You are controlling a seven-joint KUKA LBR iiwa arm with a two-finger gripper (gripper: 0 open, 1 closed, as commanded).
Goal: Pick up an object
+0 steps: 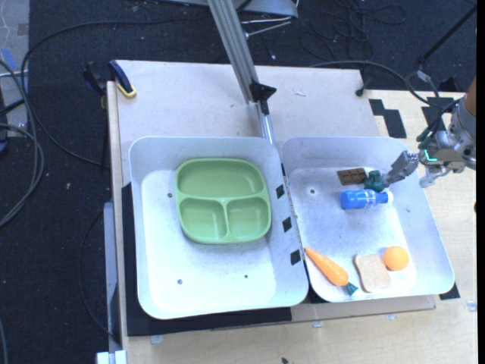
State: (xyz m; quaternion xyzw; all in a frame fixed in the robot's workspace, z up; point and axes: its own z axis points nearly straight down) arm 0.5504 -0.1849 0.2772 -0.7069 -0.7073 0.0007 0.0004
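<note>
While the end effector (443, 160) hangs over the right rim of the right bin (424, 211), its fingers cannot be told open from closed. Within that bin lie a blue bottle (362, 199) beside a brown block (351, 177), an orange carrot (327, 266), a beige sponge (371, 272) and an orange ball (395, 258) touching it. A green divided plate (223, 200) sits in the left bin (151, 279).

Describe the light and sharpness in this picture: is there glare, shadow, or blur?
Camera view: light is even and rather cool, giving the white bins a bluish tint; no strong glare. Shadows are soft, faint under the green plate. The carrot and blue bottle are fairly sharp; the gripper at the right looks slightly soft.
</note>
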